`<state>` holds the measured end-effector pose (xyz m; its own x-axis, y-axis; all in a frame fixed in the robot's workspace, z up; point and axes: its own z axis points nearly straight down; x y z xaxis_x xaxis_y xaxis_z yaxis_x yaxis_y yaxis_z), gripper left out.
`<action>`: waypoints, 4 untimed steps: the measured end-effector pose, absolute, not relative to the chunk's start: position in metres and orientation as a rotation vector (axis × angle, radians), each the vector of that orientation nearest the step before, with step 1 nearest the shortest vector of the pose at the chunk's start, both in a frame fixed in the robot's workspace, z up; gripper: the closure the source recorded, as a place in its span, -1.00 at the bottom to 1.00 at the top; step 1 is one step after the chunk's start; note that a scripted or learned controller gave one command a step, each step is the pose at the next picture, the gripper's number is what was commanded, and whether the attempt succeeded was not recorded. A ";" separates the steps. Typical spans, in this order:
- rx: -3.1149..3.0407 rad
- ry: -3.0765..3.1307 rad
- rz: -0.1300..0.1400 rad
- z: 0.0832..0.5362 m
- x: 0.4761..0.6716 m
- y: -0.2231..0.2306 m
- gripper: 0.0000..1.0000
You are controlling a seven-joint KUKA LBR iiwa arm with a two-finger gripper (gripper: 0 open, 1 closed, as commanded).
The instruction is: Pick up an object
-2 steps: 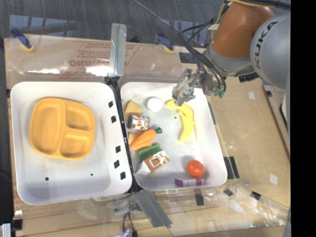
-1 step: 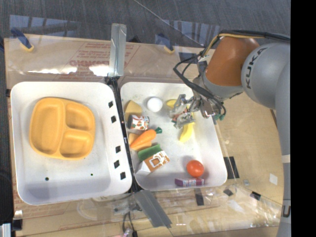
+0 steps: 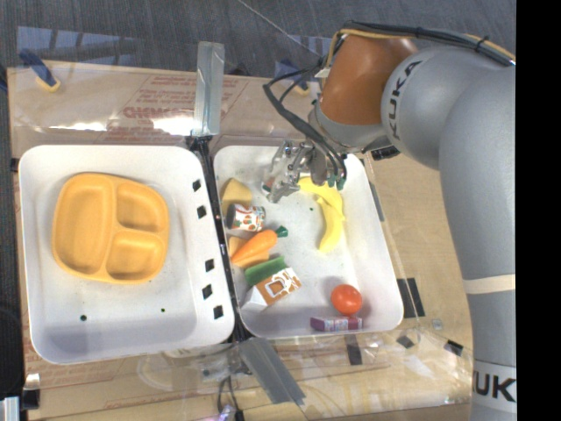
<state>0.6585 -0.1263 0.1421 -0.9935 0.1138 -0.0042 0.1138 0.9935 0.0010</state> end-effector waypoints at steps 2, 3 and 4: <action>0.113 3.146 0.000 0.143 0.610 -0.157 1.00; -0.667 3.063 -0.006 0.230 0.647 -0.211 1.00; -0.861 3.022 0.004 0.165 0.628 -0.152 1.00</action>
<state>0.6281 -0.1518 0.1646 -0.8498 -0.5271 0.0002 -0.5271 0.8498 0.0026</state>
